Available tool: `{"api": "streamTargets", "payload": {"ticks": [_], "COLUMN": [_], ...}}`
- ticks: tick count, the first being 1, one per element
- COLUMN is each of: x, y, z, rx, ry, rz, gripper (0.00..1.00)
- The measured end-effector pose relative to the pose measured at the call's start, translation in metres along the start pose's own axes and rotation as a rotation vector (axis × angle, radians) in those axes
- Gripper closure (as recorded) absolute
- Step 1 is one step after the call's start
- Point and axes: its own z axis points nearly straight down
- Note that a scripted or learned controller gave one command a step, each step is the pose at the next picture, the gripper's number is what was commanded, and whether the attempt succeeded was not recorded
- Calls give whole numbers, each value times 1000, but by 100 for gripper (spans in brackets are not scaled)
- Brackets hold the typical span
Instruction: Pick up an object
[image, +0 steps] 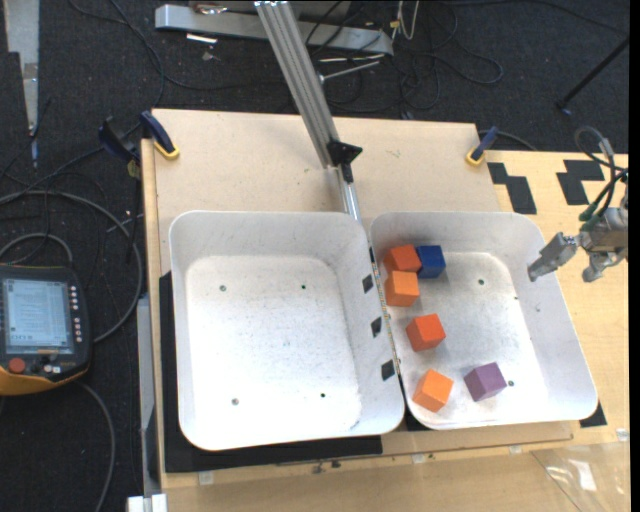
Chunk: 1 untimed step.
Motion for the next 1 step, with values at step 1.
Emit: {"api": "streamTargets", "payload": {"ticks": [1], "x": [70], "y": [30], "z": [146], "rx": [8], "ry": [4], "rz": [-4], "gripper": [0]}}
